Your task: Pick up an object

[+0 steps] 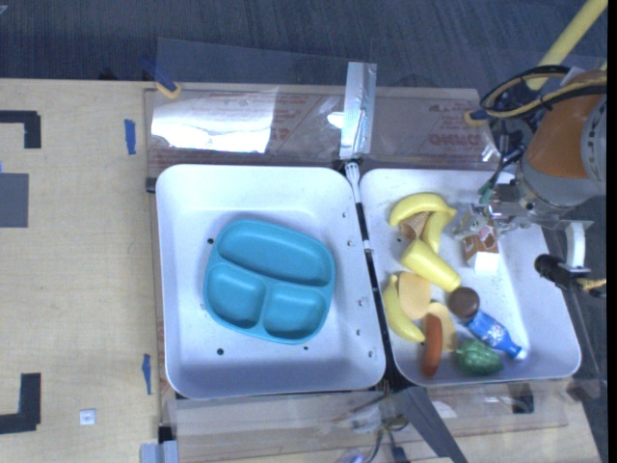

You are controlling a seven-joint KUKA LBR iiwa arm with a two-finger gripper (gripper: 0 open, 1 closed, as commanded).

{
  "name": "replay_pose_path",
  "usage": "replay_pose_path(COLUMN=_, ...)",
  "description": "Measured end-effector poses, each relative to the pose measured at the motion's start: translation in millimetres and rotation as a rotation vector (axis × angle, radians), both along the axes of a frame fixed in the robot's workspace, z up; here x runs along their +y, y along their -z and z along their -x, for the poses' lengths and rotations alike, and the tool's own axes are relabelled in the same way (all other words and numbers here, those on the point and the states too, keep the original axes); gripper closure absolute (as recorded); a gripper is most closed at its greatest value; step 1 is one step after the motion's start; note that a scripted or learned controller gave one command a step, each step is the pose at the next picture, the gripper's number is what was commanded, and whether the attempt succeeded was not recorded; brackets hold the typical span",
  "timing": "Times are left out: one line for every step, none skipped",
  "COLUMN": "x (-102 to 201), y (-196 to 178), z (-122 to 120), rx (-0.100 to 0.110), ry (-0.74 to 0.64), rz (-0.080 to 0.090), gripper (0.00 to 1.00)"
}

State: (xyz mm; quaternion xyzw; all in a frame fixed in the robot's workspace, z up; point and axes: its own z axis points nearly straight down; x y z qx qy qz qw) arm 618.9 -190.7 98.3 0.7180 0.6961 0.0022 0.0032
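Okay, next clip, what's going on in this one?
A grey arm with an orange band reaches in from the right over the right bin, which holds a pile of toy food: bananas, a sausage, a blue bottle and a green piece. Its gripper is low near the bin's upper part. The left bin holds a blue divided tray.

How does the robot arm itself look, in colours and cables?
The arm is grey with a wide orange band above the wrist. Black and yellow cables loop beside it. The gripper is a cluster of small metal parts, too cluttered to make out clearly.
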Motion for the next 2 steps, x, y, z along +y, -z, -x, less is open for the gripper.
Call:
replay_pose_path(x=55.7, y=-82.7, z=-51.4, rx=-0.004, ry=-0.103, rz=-0.001, gripper=1.0)
replay_pose_path(x=149.4, y=-121.8, z=10.2, rx=0.004, ry=-0.15, rz=-0.003, gripper=1.0)
